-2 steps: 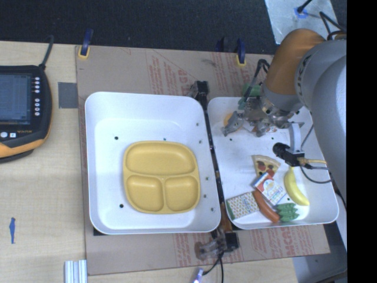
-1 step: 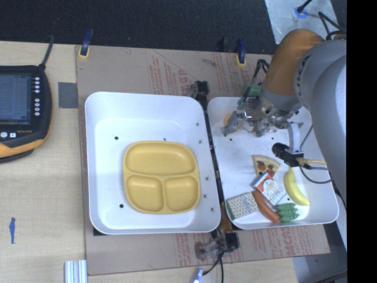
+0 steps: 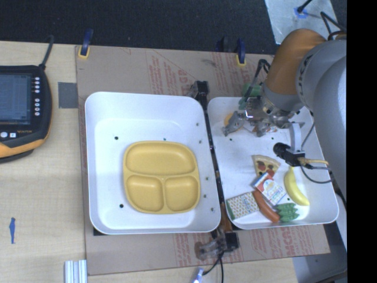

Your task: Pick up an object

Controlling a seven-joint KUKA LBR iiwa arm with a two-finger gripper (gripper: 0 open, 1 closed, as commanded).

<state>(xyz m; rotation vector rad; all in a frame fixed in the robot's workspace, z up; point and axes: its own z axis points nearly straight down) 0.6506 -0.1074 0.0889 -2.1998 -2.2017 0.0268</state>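
Fingers (image 3: 234, 124) looked spread, nothing between them, low over bare floor at far end of right bin (image 3: 235, 108). Gripper (image 3: 246, 122) sat near bin's left wall. Toys crowded near end: pizza slice (image 3: 264, 165), banana (image 3: 295, 187), small packet (image 3: 270, 189), sausage (image 3: 267, 207), checkered block (image 3: 242, 206), green piece (image 3: 288, 211). Open floor lay between gripper and toys. Left bin (image 3: 100, 158) held yellow divided tray (image 3: 161, 176), clear margin all round.
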